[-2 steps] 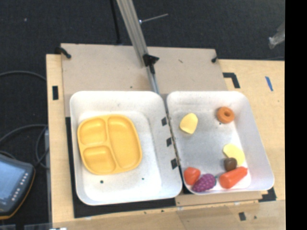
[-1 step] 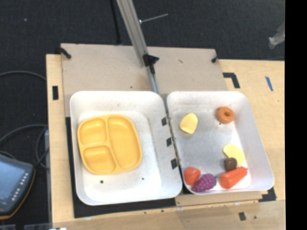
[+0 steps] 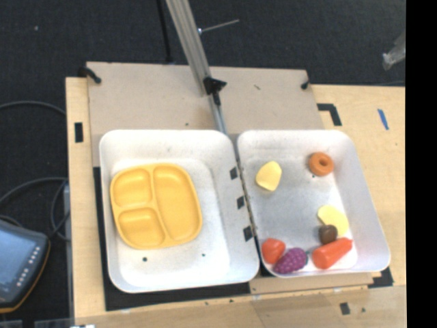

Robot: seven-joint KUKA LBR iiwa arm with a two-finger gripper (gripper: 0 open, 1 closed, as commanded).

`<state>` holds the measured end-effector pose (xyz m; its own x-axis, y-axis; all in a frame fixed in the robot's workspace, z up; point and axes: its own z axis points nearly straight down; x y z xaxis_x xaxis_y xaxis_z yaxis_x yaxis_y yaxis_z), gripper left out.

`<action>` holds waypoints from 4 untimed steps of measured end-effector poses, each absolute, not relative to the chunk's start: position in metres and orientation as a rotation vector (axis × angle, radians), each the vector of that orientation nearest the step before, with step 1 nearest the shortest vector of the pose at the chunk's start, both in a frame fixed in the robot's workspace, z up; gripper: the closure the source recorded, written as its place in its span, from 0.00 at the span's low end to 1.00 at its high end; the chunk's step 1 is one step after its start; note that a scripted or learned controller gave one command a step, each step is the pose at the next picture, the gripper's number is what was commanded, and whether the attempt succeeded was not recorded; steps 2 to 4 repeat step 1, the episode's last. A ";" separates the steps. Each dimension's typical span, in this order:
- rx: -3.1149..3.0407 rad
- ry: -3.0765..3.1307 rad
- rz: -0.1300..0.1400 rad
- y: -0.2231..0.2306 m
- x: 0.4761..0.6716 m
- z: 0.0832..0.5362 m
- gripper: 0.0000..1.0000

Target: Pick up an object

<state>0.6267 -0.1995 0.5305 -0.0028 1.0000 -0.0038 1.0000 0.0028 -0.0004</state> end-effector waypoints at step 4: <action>2.216 2.224 -0.005 -0.199 0.627 0.530 0.00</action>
